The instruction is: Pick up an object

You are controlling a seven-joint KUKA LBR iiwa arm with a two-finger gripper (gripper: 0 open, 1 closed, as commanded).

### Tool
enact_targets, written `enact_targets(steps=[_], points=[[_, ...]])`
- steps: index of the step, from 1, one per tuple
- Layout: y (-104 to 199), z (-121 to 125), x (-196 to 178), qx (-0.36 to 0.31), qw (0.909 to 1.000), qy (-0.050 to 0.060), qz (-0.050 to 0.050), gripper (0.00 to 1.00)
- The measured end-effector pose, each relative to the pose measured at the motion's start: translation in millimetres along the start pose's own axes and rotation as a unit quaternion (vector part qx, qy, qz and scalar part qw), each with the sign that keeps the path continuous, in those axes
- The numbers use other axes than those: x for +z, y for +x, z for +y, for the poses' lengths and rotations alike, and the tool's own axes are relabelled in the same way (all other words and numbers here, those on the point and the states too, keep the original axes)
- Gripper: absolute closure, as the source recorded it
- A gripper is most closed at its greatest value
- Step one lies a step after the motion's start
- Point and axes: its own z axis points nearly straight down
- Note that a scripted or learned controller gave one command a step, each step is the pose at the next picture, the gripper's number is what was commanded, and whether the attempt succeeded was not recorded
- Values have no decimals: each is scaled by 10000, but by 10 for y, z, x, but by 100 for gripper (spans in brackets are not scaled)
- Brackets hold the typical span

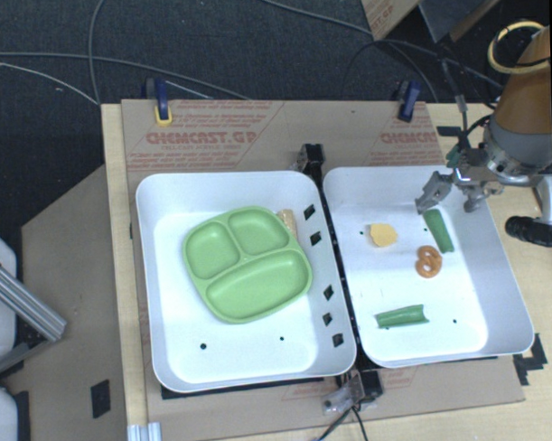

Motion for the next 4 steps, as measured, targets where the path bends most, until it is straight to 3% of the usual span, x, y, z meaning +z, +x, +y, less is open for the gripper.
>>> enact_targets(steps=[1, 3, 4], points=[[3, 34, -84, -15, 10000, -72, -15, 0], [22, 133, 872, -24, 10000, -77, -17, 0], [12, 156, 713, -31, 9999, -117, -36, 100]])
